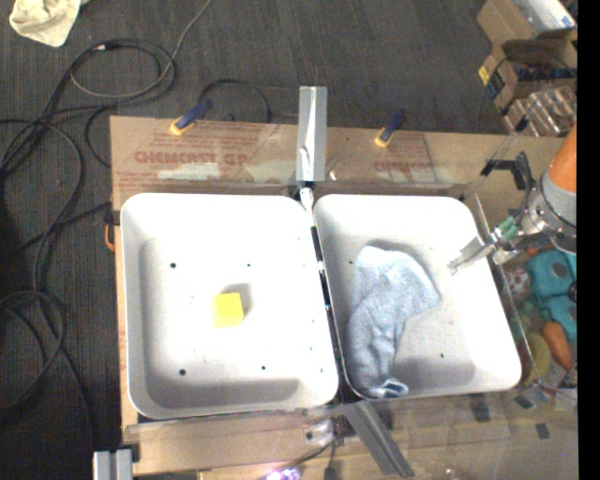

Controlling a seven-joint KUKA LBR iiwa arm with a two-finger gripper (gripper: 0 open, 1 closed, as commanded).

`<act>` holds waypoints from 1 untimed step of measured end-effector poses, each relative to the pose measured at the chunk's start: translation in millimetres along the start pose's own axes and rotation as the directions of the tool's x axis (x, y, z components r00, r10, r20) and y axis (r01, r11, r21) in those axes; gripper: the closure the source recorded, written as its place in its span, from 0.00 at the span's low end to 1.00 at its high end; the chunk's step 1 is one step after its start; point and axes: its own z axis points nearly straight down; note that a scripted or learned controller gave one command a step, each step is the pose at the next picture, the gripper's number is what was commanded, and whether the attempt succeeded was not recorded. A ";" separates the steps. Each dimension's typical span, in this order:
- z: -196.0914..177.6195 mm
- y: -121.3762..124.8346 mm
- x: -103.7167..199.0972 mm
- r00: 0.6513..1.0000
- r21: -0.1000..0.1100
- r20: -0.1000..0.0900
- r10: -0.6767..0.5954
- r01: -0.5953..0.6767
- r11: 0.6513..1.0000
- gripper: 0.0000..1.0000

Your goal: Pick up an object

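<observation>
- Floor (56,187): dark carpet, black cables (37,272) looping at far L; pale rag (45,19) top L corner.
- Bench (141,150): brown board w/ red print, two clamps (192,116) along back edge, metal post (311,131) between bins.
- L bin (141,225): white, shallow; yellow block (229,309) lies near centre, alone.
- R bin (469,225): touching L bin; blue-grey cloth (389,314) crumpled in L-centre part, reaching down to front wall.
- Gripper (464,258): over R bin's R rim, well apart from cloth, nothing seen btwn its tips; how wide it stands – can't tell.
- Arm (567,183): enters from R, orange band visible.
- Far R: cardboard boxes (525,56) top; coloured clutter (548,309) beside bench.
</observation>
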 end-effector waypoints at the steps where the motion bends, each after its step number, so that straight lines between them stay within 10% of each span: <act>1: -6.8 38.7 73.4 1.000 0.000 -0.001 0.030 -0.030 1.000 0.00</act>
